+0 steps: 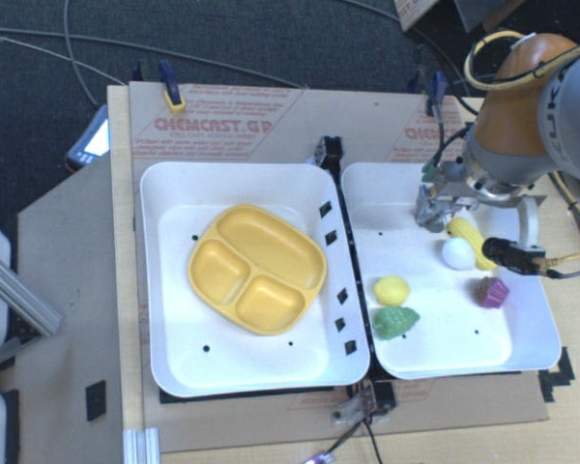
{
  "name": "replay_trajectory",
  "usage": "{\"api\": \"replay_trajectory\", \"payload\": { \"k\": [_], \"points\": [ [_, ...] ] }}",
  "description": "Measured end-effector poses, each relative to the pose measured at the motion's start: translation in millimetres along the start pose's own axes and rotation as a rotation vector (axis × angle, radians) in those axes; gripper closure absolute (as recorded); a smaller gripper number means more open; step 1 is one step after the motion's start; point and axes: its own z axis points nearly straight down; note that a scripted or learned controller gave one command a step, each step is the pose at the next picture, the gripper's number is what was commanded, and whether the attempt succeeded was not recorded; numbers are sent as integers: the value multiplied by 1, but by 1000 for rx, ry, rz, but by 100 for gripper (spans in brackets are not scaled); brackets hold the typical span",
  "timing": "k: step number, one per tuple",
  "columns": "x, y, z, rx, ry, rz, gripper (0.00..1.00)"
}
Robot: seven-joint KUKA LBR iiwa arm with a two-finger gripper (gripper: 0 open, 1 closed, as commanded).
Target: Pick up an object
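My gripper (433, 213) hangs low over the back of the right bin (387, 187), just left of a yellow banana-shaped piece (471, 240). A white egg-like ball (457, 253) lies against that piece, slightly nearer the front. Closer to the front of the bin sit a yellow lemon (391, 290) and a green leafy toy (394, 323), side by side near the bin's left wall. A small purple piece (494, 292) rests toward the right wall. I see nothing held in the gripper.
The left bin (164, 259) holds a yellow divided plate (257, 269). A black divider with clips (336, 249) runs between the bins. The arm's orange band (522, 75) rises over the right bin's back right corner.
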Motion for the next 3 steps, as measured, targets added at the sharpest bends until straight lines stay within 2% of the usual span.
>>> {"api": "replay_trajectory", "payload": {
  "k": [1,2,3],
  "points": [
    [0,2,-45,0,0,0,100],
    [58,-12,-56,8,4,-5,100],
    [111,-13,-51,10,4,-5,100]
  ]
}}
